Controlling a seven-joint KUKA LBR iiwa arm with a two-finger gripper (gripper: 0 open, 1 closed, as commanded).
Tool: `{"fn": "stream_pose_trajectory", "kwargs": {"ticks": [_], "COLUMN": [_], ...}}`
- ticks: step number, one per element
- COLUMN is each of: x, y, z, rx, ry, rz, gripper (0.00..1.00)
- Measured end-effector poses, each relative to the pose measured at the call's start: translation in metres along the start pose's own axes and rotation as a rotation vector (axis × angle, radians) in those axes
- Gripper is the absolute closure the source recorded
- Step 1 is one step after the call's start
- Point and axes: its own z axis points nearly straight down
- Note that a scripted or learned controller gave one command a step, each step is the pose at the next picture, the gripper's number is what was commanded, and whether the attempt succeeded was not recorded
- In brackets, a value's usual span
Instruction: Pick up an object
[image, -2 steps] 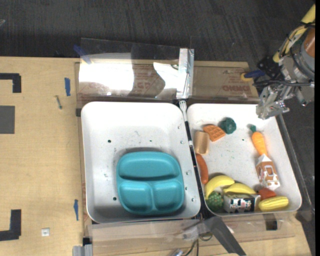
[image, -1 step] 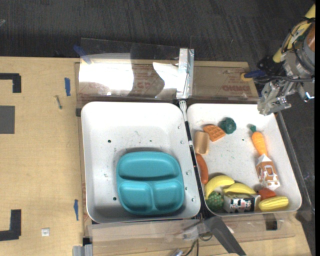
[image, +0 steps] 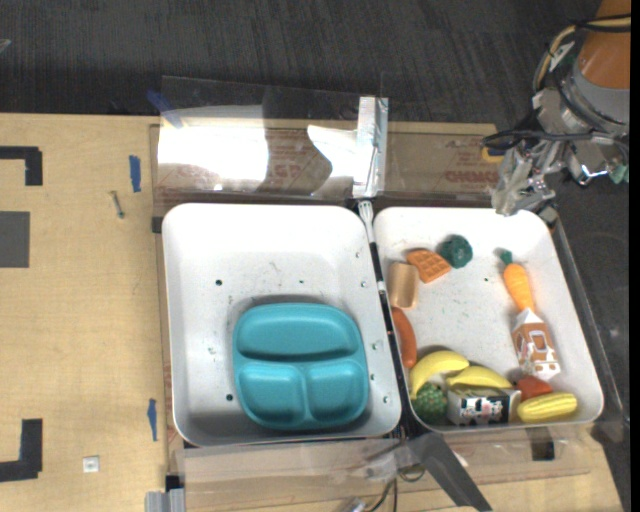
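Bench: two white bins (image: 190, 250)
Gripper (image: 520, 195): above right bin's far corner; finger state unclear
Carrot (image: 517, 283): right bin

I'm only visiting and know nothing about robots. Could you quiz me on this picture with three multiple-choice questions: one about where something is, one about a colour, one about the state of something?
1. Where is the divided tray?
A. in the left bin
B. in the right bin
C. on the floor

2. What colour is that tray?
A. red
B. teal
C. black

3. How does the gripper stand relative to the toys?
A. it is pressing on the carrot
B. it hangs by the right bin's far corner, clear of them
C. it is lifting the banana

Answers:
1. A: the tray lies in the left bin, toward its near side.
2. B: its whole surface is blue-green.
3. B: the carrot and banana lie in the right bin, apart from the gripper.
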Motion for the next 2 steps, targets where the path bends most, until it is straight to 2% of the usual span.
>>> {"fn": "stream_pose_trajectory", "kwargs": {"ticks": [1, 2], "x": [-0.017, -0.020], "y": [0.023, 0.023], "z": [0.016, 0.002], "rx": [0.000, 0.004], "ry": [0.002, -0.012], "rz": [-0.040, -0.039], "gripper": [1.00, 1.00]}}
